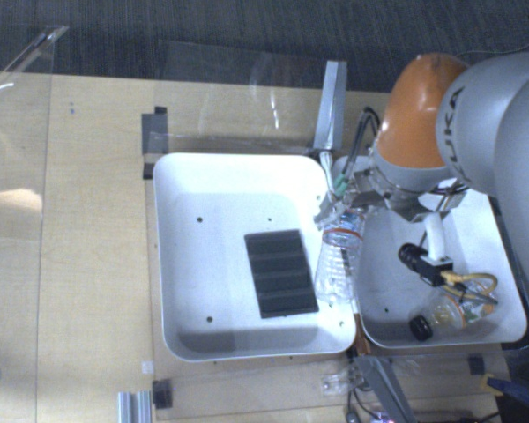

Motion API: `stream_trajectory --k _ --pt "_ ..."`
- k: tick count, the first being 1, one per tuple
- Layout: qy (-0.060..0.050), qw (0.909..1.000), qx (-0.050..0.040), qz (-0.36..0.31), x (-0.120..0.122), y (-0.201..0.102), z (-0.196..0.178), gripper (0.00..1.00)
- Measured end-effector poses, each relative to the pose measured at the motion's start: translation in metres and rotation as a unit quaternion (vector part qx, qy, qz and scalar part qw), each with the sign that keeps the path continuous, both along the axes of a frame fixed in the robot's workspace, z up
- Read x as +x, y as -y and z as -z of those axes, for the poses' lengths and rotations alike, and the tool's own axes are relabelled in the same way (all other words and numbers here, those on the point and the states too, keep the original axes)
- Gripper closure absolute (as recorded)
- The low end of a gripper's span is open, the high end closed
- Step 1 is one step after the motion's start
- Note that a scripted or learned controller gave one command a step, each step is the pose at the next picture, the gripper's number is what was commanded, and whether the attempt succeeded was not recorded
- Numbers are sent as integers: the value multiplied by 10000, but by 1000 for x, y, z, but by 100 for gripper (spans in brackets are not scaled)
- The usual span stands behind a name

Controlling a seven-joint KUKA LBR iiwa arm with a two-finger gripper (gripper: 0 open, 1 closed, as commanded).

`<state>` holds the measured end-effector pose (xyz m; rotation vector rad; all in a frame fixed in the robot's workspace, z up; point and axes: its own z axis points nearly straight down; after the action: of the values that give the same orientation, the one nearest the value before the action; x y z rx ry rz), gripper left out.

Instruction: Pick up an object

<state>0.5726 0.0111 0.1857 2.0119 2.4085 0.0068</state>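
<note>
Grey arm (502, 113) over right bin's (511, 324) far edge; gripper (342, 203) clenched on clear bottle (339, 254) at left bin's (185, 236) right edge.

Pale wooden bench (79, 263) — two white bins, left (181, 236) and right (502, 236), side by side

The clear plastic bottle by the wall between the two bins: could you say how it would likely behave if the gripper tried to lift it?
The clear plastic bottle looks see-through with no visible contents, so it is probably light. Its ribbed, thin-looking wall may dent under a squeeze. It lies on its side against the left bin wall, so a push might roll it.
</note>
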Motion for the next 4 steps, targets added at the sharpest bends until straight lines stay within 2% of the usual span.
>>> stream_trajectory --k 1,2,3,4 --pt "-12 9997 -4 237 -13 67 1 0" --pt "-9 9993 -4 -367 -45 103 90 0" --pt "43 9973 -15 -736 20 115 97 0" --pt "-62 9974 1 -715 95 110 98 0"
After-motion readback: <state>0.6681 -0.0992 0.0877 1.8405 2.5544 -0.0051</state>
